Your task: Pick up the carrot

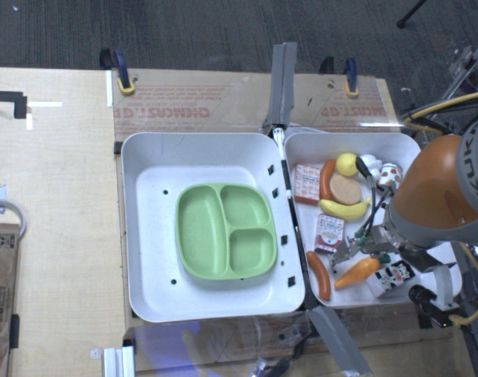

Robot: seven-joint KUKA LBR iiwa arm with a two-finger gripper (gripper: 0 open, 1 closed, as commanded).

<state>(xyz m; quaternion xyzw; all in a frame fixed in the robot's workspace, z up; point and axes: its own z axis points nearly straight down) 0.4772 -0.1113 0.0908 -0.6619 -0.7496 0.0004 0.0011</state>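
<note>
Your tool (363,249) hangs low in the right bin (302,144), down near that bin's front, with the arm (439,187) coming in from the right above it. You cannot tell from this view how wide the tool stands; its dark parts run together over the clutter. The carrot (357,272) lies just in front of the tool, tilted, thick end toward the arm and tip pointing away to the left. Whether the tool touches it is not clear, and nothing shows it between the fingers.

Just left of the carrot lies a red sausage (318,276), near the bin's front left corner. Behind the tool you have a banana (343,207), a tan round slice (346,189) touching it, a lemon (347,164) farther back, and a second sausage (326,179) standing lengthwise beside them. A small red carton (307,183) sits at the back left, and another packet (329,232) lies just left of the tool.

Well to the tool's left, the left bin (137,210) holds a green divided plate (225,231). Both bins rest on the table (50,210).
</note>
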